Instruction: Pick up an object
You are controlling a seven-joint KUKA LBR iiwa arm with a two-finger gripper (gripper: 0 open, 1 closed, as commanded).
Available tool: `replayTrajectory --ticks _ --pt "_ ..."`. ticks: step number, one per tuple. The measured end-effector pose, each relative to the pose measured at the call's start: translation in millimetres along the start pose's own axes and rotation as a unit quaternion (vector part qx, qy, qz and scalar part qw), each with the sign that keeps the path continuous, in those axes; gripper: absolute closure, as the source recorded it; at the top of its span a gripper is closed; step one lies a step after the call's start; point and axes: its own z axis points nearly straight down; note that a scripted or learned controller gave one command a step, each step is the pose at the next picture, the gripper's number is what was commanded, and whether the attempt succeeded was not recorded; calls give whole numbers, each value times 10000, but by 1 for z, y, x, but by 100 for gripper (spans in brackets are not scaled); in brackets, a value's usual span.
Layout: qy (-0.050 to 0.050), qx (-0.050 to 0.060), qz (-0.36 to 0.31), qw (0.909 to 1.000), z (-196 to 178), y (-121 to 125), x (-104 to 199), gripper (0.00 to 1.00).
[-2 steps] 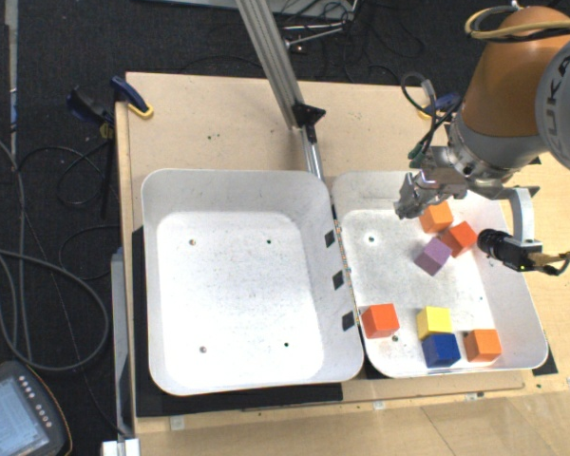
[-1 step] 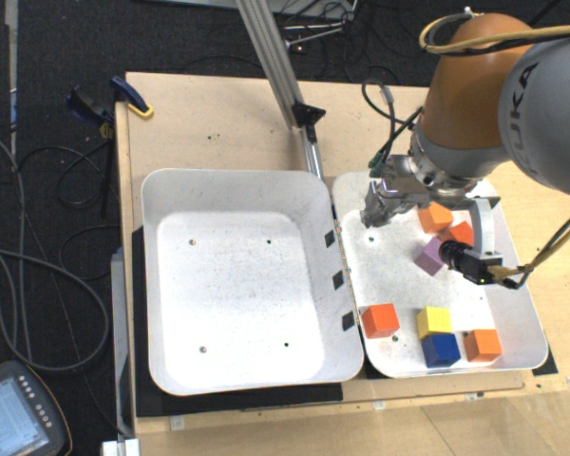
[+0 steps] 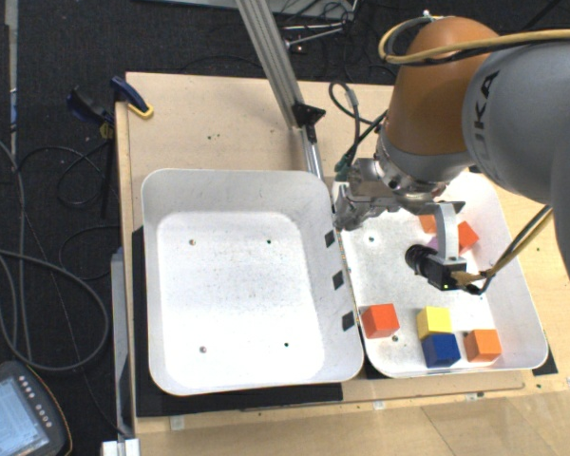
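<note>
Nearest the camera, off the front-left corner of the tabletop [image 3: 266, 416], a handheld screen [image 3: 9, 421] lies on the dark floor. On the tabletop, two white bins sit side by side with their rims meeting.

Along the near edge of the right bin [image 3: 524, 297], a blue cube [image 3: 442, 351] sits just beside the right orange cube [image 3: 482, 346]. A yellow cube [image 3: 435, 321] touches the blue one from behind. The left orange cube [image 3: 380, 320] stands apart from them, near the bin's left wall.

The left bin [image 3: 161, 255] has a speckled floor with four small dark dots.

Farther back in the right bin, a far orange block [image 3: 466, 237] is partly hidden behind the robot's hardware. The gripper [image 3: 345, 218] hangs over that bin's far-left part, close to the shared rim and well apart from the four near cubes. Whether the jaws are open or closed cannot be told from this angle.

The arm [image 3: 537, 93], grey with its orange band, reaches in from the view's right above the bin.

Beyond the bins, a metal strut [image 3: 266, 46] slants across the tabletop's far edge, and a blue-and-yellow clamp [image 3: 114, 101] grips its far-left corner
</note>
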Motion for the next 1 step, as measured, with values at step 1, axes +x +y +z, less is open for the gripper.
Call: replayTrajectory --ticks 1 --pt "1 10 -1 10000 16 -13 48 100"
